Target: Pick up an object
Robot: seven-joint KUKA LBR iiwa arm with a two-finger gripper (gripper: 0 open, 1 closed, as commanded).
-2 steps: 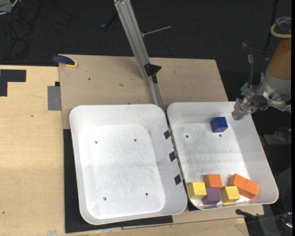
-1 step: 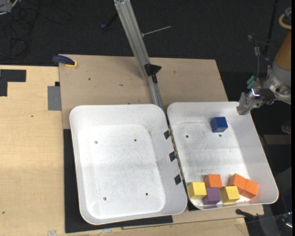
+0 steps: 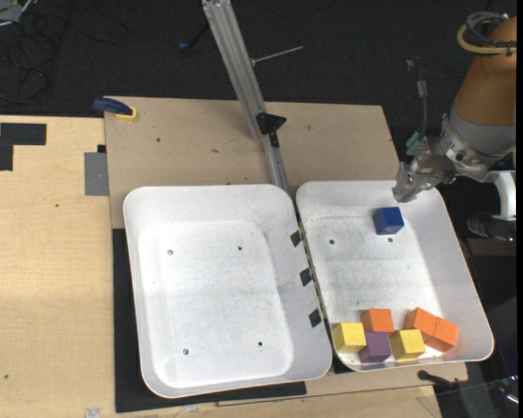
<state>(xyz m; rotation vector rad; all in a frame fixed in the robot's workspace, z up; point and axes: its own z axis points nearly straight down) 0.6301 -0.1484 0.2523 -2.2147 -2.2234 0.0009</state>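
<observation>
Near cluster: at the lower right of the frame, a yellow cube (image 3: 349,334), an orange cube (image 3: 377,320), a purple cube (image 3: 376,346), a second yellow cube (image 3: 409,343) and a larger orange block (image 3: 435,328) crowd together against the near wall of the right bin (image 3: 471,294), touching or almost so; probably hard to take one cleanly.
Left bin: the left bin (image 3: 148,233) sits at lower centre, edge to edge with the right one.
Task's thing: a blue cube (image 3: 388,220) stands alone in the upper part of the right bin, well apart from the cluster, so it looks the easiest pick.
Tool: the tool (image 3: 410,186) hangs over the bin's far right corner, just up and right of the blue cube, not touching it; whether it is wide or narrow I cannot tell.
Arm pose: the arm (image 3: 486,94) enters from the upper right, wrist tilted down and left toward the bin.
Far: a metal rail (image 3: 241,68) slants across the counter (image 3: 192,142).
</observation>
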